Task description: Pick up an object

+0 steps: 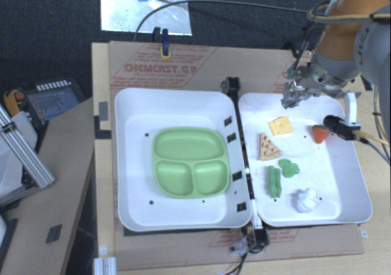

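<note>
The right bin point(342, 206) holds several toy foods: a yellow cheese block point(280, 126), a pizza slice point(266, 146), a red-orange piece point(319, 134), a green broccoli-like piece point(288, 168), a green pod point(274, 181) and a white piece point(305, 200). My gripper point(291, 98) hangs over the back of this bin, just above and slightly right of the cheese block. Nothing shows between its tips.
The left bin point(131, 145) holds a green divided tray point(188, 162). A black divider strip point(239, 145) runs between the bins. Cables point(360, 138) trail near the right bin's edge. A control pendant point(52, 101) lies off the bench at left.
</note>
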Action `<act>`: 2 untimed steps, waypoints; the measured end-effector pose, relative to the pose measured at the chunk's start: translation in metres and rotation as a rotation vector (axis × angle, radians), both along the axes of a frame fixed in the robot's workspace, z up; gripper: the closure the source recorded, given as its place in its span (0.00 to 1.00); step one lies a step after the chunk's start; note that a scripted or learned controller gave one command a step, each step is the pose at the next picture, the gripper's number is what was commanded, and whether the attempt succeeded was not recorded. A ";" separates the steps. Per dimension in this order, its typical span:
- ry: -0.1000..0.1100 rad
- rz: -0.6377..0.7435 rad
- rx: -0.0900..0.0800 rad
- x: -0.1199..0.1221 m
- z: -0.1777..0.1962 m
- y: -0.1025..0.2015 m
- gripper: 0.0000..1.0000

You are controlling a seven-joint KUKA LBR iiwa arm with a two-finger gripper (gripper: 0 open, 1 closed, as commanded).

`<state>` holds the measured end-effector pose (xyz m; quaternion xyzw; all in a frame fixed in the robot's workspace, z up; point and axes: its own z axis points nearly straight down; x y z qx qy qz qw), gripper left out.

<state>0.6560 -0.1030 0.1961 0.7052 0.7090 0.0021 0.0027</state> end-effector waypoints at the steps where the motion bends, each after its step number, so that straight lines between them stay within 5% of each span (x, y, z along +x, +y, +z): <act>1: -0.002 0.000 -0.001 -0.005 0.063 -0.001 1.00; 2: 0.003 0.000 0.001 -0.004 0.080 -0.001 1.00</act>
